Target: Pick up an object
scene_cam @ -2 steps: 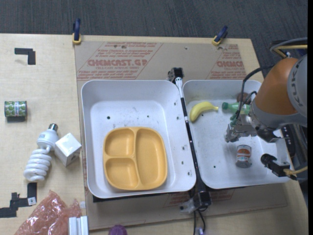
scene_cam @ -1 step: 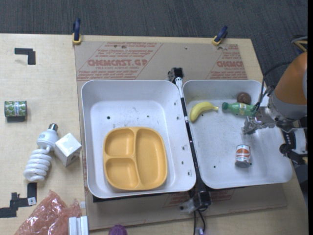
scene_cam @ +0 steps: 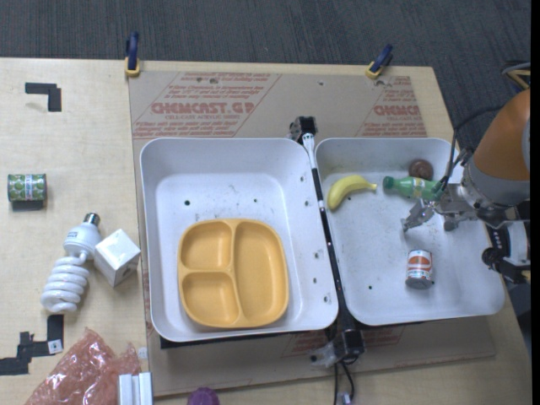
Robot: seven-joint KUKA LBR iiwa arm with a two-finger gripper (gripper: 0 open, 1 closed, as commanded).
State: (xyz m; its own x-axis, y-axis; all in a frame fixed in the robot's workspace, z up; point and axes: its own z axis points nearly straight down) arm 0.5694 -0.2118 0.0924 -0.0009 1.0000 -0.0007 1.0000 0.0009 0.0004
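The right bin (scene_cam: 371, 264) holds a yellow banana (scene_cam: 348, 189), a green bottle (scene_cam: 412, 186) lying on its side, a brown round thing (scene_cam: 421, 169) at the far edge, and a small can (scene_cam: 418, 269) with a red label. My gripper (scene_cam: 426, 215) reaches in from the right. It hovers just below the green bottle and above the can. Its metal fingers look open, with nothing between them.
A yellow divided plate (scene_cam: 234, 272) lies in the left bin (scene_cam: 211, 180). On the bench to the left are a spiral light bulb (scene_cam: 69, 264), a white cube (scene_cam: 116, 256), a small green can (scene_cam: 26, 188) and a red mesh bag (scene_cam: 72, 369).
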